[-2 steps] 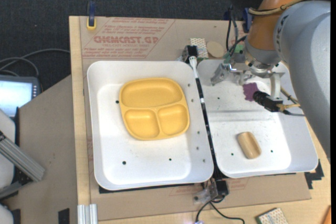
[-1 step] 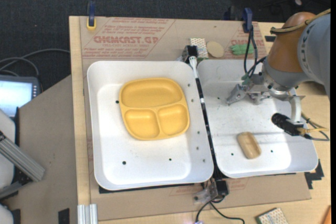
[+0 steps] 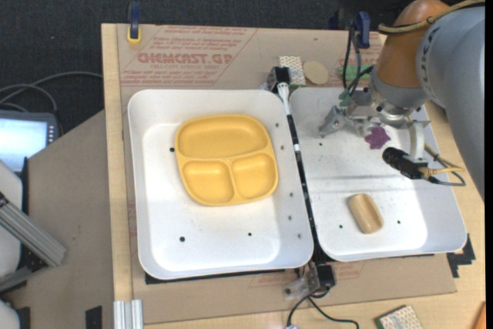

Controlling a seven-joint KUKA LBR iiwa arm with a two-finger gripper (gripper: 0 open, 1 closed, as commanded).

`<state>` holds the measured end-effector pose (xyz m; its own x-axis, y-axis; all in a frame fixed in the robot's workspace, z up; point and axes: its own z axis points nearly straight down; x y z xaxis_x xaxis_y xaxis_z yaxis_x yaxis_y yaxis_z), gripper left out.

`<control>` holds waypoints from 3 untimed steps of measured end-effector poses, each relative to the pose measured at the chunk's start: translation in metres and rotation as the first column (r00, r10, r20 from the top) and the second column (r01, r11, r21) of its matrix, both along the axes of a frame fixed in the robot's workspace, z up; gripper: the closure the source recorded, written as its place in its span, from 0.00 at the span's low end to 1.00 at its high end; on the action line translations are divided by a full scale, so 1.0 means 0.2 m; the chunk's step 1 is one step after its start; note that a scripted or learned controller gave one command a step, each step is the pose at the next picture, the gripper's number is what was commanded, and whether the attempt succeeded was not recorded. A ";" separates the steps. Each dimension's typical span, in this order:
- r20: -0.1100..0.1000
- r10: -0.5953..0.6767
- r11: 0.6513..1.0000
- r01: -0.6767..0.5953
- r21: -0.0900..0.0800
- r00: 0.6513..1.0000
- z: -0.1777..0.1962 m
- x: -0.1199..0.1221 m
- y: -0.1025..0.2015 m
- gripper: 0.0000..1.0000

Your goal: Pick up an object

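My gripper (image 3: 351, 121) hangs low over the far part of the right bin (image 3: 431, 239), under the orange wrist band. A small purple object (image 3: 377, 138) lies on the bin floor just right of the gripper, close to it; contact between them is unclear. A tan, bread-like lump (image 3: 365, 213) rests nearer the front of the same bin, well apart from the gripper. In the left bin (image 3: 154, 227) sits a yellow divided plate (image 3: 226, 159) with three compartments.
The bins meet along a ridge (image 3: 299, 173) in the middle. Beyond the right bin, on the brown board, lie a round tan disc (image 3: 316, 73) and a green item (image 3: 351, 74). Blue clamps (image 3: 135, 14) hold the board's far edge.
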<state>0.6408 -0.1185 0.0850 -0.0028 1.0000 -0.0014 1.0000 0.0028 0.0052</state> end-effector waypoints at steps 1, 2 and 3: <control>0.000 -0.005 1.000 0.005 -0.003 1.000 0.00 0.13 -0.25 0.00; -0.002 -0.004 1.000 0.004 0.014 1.000 0.01 -0.01 -0.51 0.00; -0.001 0.005 1.000 -0.005 0.003 1.000 0.00 0.12 -0.10 0.00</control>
